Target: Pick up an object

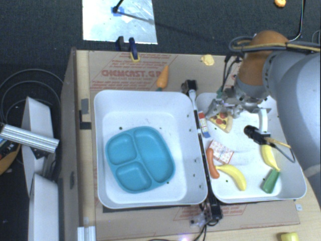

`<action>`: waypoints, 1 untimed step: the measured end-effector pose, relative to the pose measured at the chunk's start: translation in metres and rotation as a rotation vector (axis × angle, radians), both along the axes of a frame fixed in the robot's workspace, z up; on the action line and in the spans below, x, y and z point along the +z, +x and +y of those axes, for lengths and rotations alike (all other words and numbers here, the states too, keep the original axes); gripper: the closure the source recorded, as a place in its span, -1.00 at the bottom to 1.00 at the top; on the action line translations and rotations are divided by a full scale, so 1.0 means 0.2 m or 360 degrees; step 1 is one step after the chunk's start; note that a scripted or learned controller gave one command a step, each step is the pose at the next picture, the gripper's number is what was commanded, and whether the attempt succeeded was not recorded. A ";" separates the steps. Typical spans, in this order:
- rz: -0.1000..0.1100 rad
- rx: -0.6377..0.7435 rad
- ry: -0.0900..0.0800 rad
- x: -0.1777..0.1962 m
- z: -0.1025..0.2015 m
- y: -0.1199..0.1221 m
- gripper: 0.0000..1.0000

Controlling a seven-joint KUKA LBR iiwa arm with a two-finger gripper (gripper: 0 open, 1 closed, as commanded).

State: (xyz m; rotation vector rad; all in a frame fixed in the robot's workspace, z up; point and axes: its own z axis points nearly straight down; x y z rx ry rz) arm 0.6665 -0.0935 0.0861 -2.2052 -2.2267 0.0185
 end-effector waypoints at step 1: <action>-0.0026 -0.0013 -0.0004 0.00 0.02 -0.05 -1.00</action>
